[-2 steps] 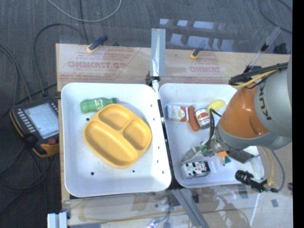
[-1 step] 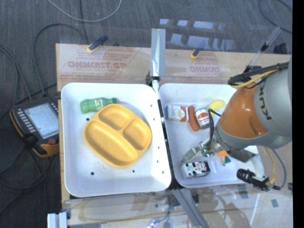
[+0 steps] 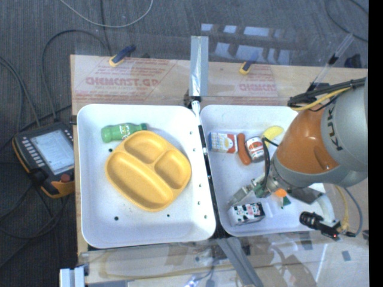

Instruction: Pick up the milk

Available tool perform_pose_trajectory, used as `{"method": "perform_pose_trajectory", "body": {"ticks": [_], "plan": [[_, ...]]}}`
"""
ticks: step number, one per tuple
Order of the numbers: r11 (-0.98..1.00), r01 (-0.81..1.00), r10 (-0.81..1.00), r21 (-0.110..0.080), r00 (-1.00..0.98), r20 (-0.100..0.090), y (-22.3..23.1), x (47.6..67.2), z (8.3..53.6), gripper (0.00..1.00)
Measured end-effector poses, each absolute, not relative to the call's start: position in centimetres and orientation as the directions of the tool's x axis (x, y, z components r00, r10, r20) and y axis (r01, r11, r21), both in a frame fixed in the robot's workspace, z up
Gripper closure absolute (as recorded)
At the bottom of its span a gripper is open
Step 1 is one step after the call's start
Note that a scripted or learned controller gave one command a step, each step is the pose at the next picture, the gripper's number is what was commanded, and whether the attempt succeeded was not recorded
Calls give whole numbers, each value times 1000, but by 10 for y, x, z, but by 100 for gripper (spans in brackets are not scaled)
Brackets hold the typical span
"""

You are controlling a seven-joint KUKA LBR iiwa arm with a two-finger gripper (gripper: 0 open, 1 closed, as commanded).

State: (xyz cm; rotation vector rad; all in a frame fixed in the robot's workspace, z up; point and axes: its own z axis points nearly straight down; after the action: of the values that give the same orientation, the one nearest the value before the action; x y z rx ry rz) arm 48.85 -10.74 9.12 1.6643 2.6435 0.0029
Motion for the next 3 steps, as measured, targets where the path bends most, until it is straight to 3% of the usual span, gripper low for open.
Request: {"method": "perform_pose_trajectory", "body": {"ticks": [1,2,3], "plan": [[517,856,856,10,-517,-12,-111,488,91,0],[519,855,855,13,-518,-13,-110,490,101,100],[569,822,823,12,-569,-6,-116,489,93,100]]}}
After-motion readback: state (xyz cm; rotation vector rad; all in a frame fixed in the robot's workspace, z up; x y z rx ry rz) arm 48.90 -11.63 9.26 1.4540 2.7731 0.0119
